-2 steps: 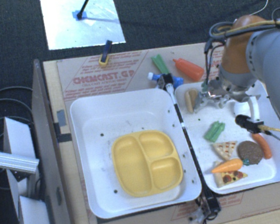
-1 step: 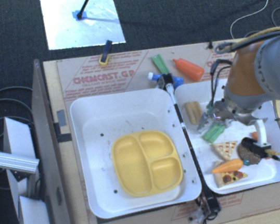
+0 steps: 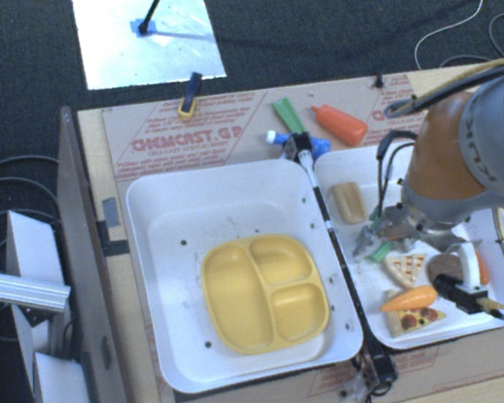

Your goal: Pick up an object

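Note:
The right bin (image 3: 346, 167) holds several toy foods. A tan bread piece (image 3: 347, 202) lies near its left wall. A pale pizza wedge (image 3: 405, 268) sits lower, with an orange carrot (image 3: 408, 298) below it and a second pizza slice (image 3: 413, 318) at the front wall. My gripper (image 3: 369, 242) is low in this bin, just left of the upper wedge and below the bread. A small green item (image 3: 382, 250) lies right beside it. No object shows between the gripper's tips. The grey and orange arm (image 3: 472, 151) hides the bin's right half.
The left bin (image 3: 163, 210) holds a yellow divided plate (image 3: 264, 291). Behind the bins on the board lie a green marker (image 3: 288, 116), an orange toy (image 3: 341, 125), a blue piece (image 3: 317, 146) and a yellow-blue clip (image 3: 188, 99).

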Motion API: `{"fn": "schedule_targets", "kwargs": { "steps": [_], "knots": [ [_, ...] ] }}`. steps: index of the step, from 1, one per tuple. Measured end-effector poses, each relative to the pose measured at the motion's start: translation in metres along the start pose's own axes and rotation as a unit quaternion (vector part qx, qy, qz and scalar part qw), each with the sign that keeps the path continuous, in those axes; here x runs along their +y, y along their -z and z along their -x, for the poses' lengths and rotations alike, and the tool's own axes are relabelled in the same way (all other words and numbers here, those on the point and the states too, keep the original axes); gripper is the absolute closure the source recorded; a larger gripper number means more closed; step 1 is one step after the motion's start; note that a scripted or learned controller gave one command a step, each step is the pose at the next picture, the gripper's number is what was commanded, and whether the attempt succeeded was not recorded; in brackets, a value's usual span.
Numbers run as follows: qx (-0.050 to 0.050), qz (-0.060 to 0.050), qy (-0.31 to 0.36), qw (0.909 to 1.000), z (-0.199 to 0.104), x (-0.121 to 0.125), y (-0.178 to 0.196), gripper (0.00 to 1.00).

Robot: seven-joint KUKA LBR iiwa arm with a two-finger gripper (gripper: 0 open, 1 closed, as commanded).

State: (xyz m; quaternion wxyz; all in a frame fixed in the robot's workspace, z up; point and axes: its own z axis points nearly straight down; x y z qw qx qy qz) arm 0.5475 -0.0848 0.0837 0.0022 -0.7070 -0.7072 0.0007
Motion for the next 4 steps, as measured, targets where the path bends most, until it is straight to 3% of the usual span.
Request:
{"fn": "schedule_targets", "kwargs": {
  "steps": [1, 2, 3, 4],
  "knots": [
    [-0.003, 0.009, 0.003, 0.9999, 0.035, 0.127, 0.004, 0.0],
    [-0.003, 0.006, 0.004, 1.0, 0.034, 0.123, 0.013, 1.0],
    [0.0, 0.003, 0.003, 1.0, -0.009, 0.06, 0.146, 1.0],
    [0.0, 0.002, 0.006, 1.0, -0.084, 0.054, 0.126, 1.0]
  ]
}}
